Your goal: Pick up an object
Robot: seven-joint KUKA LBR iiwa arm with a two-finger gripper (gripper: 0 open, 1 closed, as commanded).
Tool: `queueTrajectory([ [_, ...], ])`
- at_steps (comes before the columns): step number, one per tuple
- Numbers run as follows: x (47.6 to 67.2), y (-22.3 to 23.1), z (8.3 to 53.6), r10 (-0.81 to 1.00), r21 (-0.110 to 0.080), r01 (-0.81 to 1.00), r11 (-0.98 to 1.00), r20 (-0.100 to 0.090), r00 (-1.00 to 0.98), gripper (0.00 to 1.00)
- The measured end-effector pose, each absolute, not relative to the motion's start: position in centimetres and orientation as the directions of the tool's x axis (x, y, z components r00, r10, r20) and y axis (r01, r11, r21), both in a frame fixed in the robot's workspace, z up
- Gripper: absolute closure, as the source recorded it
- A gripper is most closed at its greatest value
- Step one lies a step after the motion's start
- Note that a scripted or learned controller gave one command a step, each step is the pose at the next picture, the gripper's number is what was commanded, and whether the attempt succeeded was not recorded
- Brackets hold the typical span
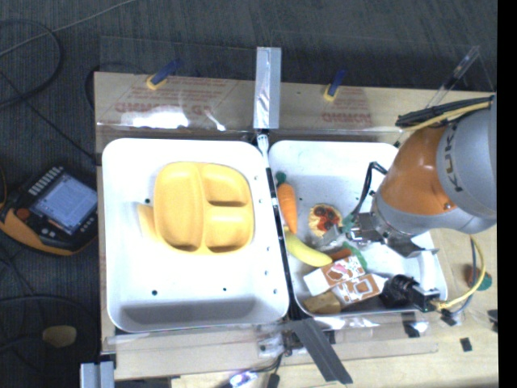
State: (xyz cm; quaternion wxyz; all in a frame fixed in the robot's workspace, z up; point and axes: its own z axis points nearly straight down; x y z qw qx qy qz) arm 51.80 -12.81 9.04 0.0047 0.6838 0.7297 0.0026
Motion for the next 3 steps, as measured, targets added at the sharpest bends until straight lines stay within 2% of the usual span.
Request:
queueTrajectory([
  [1,52.0,-12.7,10.0,0.998,0.014,0.998,0.065,-0.002,-0.065,1.0],
  [2,55.7,-7.9,18.3,0.991,-0.001,0.991,0.131,0.0,-0.131,1.0],
  [3,55.7,-7.9,18.3,0.991,-0.002,0.991,0.13,0.0,-0.13,0.0],
])
